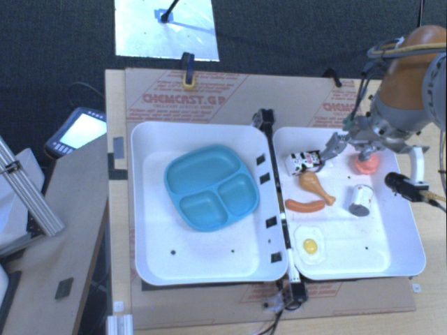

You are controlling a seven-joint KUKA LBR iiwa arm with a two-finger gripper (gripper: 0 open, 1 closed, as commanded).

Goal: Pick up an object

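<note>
Bins sit side by side on the bench. Leftmost, the left bin holds a blue sectioned plate with three compartments, lying flat near the bin's middle.

Across the black divider clips, the right bin carries the small toys. At its near left corner lies a fried egg, white with a yellow yolk. Above it rests an orange hot dog sausage, lying roughly crosswise, and just above that a tan chicken drumstick, tilted with its thick end toward the far side. Near the bin's far left a black-and-white cow-patterned carton lies on its side, touching or nearly touching the drumstick's upper end.

The gripper hangs at a slant just beside the carton's right end. Whether it grips the carton or is merely close to it cannot be told from this angle.

Further right, a grey-and-white cylinder, perhaps a can, lies on the bin floor, and a pink rounded object sits behind it, partly hidden under the arm's wrist.
</note>
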